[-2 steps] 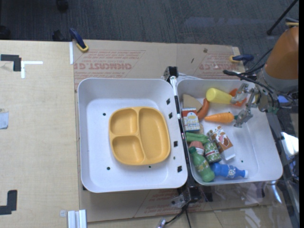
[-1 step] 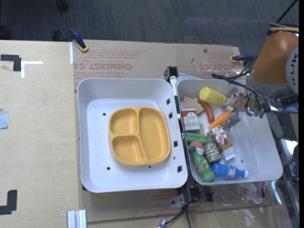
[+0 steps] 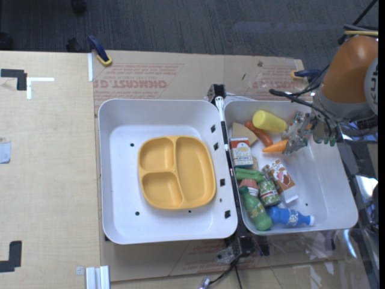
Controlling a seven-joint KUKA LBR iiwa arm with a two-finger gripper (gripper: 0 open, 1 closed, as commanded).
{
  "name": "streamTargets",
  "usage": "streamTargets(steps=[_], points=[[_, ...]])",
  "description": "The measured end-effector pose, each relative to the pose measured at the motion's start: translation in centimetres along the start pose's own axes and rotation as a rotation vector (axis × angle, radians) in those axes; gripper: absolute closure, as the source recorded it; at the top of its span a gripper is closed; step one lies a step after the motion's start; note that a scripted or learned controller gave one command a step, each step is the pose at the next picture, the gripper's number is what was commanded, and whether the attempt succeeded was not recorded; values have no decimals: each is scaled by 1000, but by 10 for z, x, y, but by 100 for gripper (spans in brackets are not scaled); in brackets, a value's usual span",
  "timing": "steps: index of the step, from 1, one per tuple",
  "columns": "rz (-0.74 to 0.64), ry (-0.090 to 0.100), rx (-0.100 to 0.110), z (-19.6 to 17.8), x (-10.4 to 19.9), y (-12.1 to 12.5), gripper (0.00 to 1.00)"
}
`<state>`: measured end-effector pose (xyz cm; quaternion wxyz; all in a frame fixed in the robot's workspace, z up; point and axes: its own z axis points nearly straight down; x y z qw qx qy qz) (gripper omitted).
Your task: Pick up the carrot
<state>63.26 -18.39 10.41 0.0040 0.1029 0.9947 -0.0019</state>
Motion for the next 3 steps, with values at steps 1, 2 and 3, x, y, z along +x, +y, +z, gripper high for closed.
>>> streamTargets(steps=[1,2,3], points=[[0,3,0,0,1,0,0],[49,5,-2,11,15,30,0],[162,6,-2,11,23,48,0]])
